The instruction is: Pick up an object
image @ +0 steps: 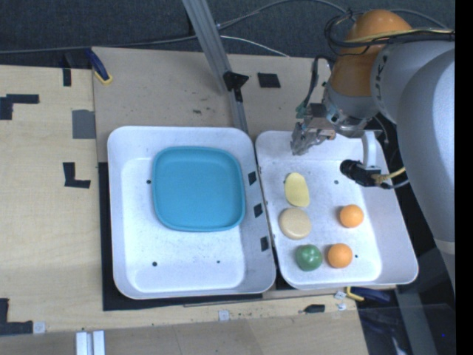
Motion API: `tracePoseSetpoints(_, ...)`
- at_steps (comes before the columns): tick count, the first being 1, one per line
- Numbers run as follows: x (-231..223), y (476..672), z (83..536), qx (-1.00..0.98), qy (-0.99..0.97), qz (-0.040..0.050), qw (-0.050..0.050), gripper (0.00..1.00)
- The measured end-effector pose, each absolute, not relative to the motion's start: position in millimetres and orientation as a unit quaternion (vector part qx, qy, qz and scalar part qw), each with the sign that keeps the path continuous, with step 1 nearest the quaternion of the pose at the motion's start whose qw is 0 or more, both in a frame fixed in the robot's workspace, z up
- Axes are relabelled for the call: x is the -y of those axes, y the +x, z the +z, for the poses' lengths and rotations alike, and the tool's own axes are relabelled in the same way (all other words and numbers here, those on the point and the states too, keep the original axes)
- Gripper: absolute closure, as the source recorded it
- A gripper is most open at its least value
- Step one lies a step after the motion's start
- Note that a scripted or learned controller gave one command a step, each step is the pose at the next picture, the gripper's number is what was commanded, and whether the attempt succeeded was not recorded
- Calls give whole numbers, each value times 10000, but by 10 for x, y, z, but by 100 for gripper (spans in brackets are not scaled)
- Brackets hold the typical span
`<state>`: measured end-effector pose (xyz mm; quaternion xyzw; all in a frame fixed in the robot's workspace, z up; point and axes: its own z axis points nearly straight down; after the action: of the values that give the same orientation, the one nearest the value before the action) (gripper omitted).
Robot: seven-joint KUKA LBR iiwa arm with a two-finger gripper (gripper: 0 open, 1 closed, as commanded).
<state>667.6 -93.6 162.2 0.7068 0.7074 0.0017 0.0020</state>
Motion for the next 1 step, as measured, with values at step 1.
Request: tracePoseSetpoints(1, 935, 6683, 2111, -7073, 7069, 13, 15, 100)
